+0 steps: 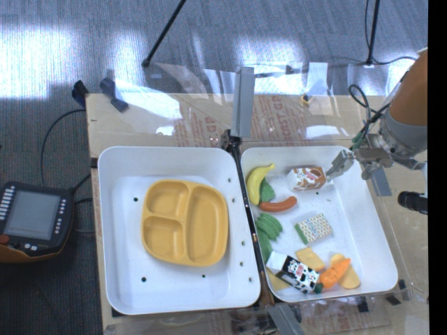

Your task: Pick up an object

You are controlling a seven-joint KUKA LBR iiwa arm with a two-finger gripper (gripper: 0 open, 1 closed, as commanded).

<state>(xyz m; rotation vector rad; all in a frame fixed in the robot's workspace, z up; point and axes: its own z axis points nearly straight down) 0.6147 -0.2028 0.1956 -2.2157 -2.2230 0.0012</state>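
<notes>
The small carton with a brown-and-white label lies in the right bin, near its back wall, just above the red sausage. The gripper hovers just to the right of the carton, its fingers spread and holding nothing. This looks like the approach step; next it must descend over the carton and close. The print on the carton is too small to read.

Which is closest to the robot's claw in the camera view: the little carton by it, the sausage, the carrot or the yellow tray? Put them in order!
From the gripper:
1. Small carton, just beside it, top of the right bin.
2. Sausage, farther in, mid-bin.
3. Carrot, right bin's near corner.
4. Yellow tray, over in the left bin.
</notes>
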